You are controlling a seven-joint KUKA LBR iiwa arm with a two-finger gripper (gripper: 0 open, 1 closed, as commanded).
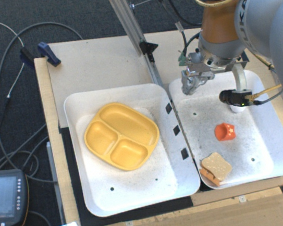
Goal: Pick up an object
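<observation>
Two bins (91,196) are lying below me. My gripper (192,82) is hovering upper right of centre; I cannot tell its state. An orange object (225,131) is sitting lower right, apart.

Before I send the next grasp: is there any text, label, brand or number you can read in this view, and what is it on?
No text reads in this view.
Arm: no lettering legible on the grey shell or the orange band.
Pendant screen at the left edge: too dark and small to read.
Yellow divided plate, orange object, sandwich toy: no markings.
Black tabs on the bin divider: plain, no characters.
</observation>
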